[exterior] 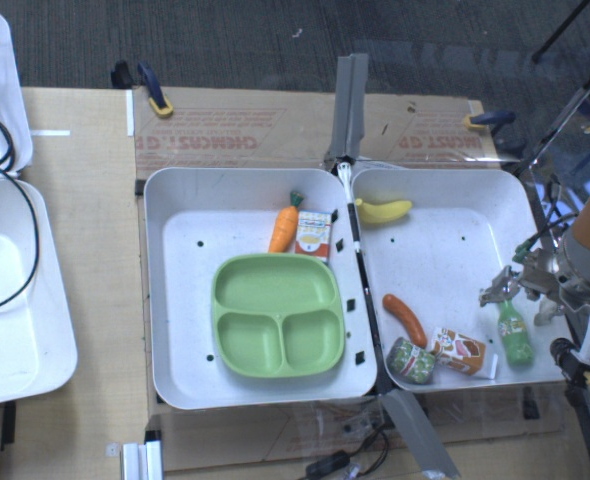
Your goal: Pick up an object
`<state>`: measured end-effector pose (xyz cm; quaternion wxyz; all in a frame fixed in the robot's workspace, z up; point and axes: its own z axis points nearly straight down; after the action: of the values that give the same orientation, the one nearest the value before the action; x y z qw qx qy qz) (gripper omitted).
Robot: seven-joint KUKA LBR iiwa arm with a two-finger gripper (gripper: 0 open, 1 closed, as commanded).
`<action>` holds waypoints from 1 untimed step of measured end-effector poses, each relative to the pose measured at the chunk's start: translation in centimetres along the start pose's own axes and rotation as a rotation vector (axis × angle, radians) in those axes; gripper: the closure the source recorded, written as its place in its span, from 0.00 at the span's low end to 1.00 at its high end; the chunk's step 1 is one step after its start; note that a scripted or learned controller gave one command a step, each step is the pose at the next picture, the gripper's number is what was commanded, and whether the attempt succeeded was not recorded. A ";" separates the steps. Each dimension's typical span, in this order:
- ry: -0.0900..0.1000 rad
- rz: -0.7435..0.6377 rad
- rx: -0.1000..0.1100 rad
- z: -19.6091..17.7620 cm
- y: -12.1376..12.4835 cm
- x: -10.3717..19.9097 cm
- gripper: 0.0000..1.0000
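Nearest me, along the right bin's (475, 230) front edge, lie a green can (412, 361) and a small carton (462, 352) (print too small to read). My gripper (523, 290) hangs over a green bottle (515, 333); I cannot tell its fingers' state. A green tray (277, 314) fills the left bin (175, 268). Cardboard (235, 128) behind reads mirrored.
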<state>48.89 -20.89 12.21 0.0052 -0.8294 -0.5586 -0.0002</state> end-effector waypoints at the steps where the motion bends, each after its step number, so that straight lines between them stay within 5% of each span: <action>1: -0.007 -0.020 -0.002 0.0 -2.2 2.2 0.00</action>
<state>47.70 -17.98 12.21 0.0023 -0.8238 -0.5669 0.0018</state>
